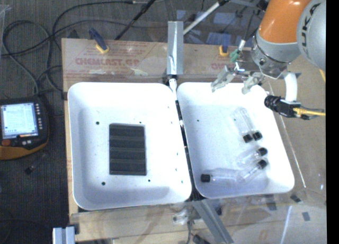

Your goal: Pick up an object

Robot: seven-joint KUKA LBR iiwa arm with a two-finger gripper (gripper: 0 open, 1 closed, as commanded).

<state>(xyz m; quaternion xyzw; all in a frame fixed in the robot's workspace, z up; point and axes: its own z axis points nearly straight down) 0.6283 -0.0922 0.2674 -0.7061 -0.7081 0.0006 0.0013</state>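
Note:
Several clear plastic vials with black caps lie in the right bin (212, 131): one (244, 123) near the middle right, one (253, 156) below it, one (253, 168) by the lower right, and one (218, 176) along the front wall. My gripper (234, 80) hangs over the bin's back edge, well above and behind the vials. Its two fingers stand apart, open, with nothing between them.
The left bin (85, 131) holds a dark ribbed rectangular block (127, 149). A metal post (175, 52) rises behind the seam between the bins. A handheld pendant (21, 126) lies off the bench at left, with cables on the floor.

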